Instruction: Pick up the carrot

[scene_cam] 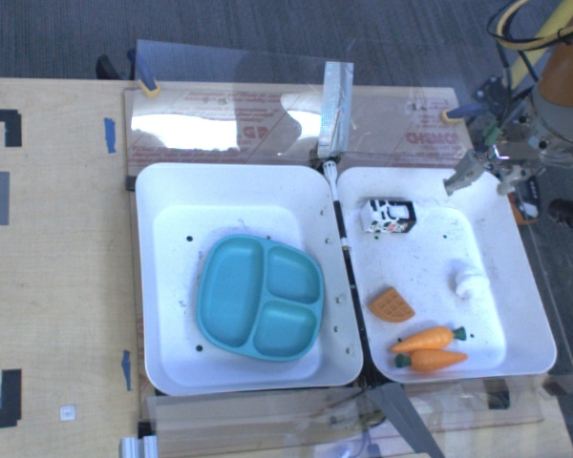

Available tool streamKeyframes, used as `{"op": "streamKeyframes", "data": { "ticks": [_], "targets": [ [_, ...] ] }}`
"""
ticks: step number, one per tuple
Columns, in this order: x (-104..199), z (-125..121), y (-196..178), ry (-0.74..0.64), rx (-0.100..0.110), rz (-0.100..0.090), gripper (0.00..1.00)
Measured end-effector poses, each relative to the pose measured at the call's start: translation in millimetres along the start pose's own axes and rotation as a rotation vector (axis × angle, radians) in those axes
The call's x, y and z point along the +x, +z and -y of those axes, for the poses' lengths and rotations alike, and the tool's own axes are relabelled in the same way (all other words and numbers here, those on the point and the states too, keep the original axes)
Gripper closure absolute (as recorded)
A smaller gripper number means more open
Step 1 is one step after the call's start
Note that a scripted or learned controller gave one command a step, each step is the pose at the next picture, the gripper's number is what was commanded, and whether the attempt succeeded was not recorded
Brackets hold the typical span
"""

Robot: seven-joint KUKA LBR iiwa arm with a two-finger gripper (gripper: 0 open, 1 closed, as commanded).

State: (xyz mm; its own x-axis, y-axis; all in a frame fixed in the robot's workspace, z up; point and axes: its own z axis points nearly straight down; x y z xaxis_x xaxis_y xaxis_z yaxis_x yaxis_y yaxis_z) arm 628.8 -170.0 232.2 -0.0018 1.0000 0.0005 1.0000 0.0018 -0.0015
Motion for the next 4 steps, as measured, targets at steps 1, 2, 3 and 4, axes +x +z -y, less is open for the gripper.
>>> {"op": "streamKeyframes", "data": {
  "ticks": [1,2,3,4],
  "targets": [
    [40.0,49.4,24.2,-0.083,0.001,-0.001,0.00],
    [56.3,135.8,108.6,-0.158,0.009,-0.002,0.00],
    [72.6,142.5,139.0,-0.198,-0.022,0.005,0.00],
    [48.3,148.4,134.8,-0.262,-0.004,0.002,0.00]
  ]
}}
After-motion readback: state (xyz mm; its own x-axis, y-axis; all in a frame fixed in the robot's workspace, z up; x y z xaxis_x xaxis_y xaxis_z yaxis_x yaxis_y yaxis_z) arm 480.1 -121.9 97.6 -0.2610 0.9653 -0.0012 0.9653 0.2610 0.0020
